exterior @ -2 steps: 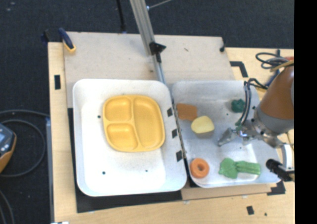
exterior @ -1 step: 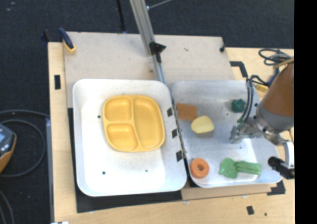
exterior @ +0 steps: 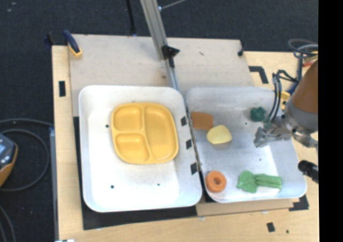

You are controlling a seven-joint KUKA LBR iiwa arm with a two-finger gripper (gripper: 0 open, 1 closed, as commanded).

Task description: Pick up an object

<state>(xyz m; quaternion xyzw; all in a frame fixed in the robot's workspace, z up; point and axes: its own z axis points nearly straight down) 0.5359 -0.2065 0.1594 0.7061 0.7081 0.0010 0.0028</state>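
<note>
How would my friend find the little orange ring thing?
Look in the right-hand shallow white bin, the one without the yellow divided plastic plate. Go to its near-left corner, left of the green leafy toy. There lies a small round orange ring with a hole in its middle, the only doughnut shape there.

Glossy yellow plastic tray (exterior: 144, 133), matt white bins (exterior: 96, 182), wooden bench (exterior: 118, 59)

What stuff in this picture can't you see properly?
- End effector: blurry and small in the camera view, so its grip can't be judged.
- Small dark green thing: too small to tell what it is, partly behind the arm's cables.
- Brown block: the yellow lump sits close by; touching or not is unclear.
- Arm: cut off on the right.
</note>
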